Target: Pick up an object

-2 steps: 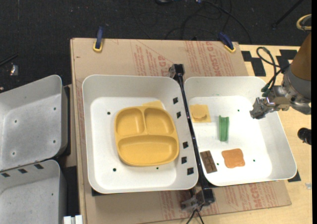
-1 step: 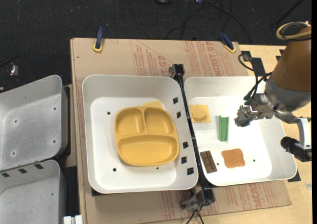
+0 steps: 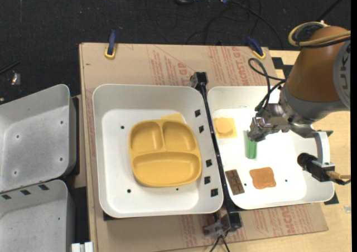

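Note:
In the right bin (image 3: 290,195) lie a green stick-shaped object (image 3: 251,148), a pale yellow round piece (image 3: 224,126), an orange-brown square piece (image 3: 262,178) and a dark brown bar (image 3: 234,182). My gripper (image 3: 257,132) hangs right over the top end of the green object, touching or nearly touching it. The wrist hides the fingertips, so I cannot make out whether anything is between them.
The left bin (image 3: 111,189) holds a yellow divided tray (image 3: 165,153) with a pale yellow sheet (image 3: 174,117) peeking out behind it. A black divider (image 3: 207,128) separates the bins. The arm's orange band (image 3: 318,67) looms over the right bin's far right side.

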Available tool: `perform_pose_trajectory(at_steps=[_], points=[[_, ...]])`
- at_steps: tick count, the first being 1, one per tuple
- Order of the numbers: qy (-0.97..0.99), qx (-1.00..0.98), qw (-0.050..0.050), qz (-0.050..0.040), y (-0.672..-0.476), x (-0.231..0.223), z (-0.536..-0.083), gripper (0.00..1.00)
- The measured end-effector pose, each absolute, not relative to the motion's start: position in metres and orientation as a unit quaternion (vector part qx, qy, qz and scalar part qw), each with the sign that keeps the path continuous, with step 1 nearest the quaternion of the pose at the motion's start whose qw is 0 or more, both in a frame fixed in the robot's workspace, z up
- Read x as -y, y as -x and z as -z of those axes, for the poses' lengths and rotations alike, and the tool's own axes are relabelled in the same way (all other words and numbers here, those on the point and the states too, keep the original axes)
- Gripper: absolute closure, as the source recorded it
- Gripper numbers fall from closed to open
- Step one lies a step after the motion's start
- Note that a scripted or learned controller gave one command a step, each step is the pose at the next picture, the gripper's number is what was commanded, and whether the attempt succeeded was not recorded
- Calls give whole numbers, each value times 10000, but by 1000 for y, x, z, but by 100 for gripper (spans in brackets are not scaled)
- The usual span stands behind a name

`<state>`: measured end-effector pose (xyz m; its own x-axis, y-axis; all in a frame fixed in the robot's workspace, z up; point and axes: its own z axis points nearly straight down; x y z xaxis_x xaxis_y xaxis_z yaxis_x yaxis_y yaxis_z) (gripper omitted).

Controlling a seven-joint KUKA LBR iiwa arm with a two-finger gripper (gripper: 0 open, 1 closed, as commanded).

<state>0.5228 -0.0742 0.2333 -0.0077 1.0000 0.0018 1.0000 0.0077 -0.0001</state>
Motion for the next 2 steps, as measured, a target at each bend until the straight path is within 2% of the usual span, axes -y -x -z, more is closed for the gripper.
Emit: perform_pose_trajectory(at_steps=[2], points=[[7044,7098,2,5,-512,-27,-236,100]])
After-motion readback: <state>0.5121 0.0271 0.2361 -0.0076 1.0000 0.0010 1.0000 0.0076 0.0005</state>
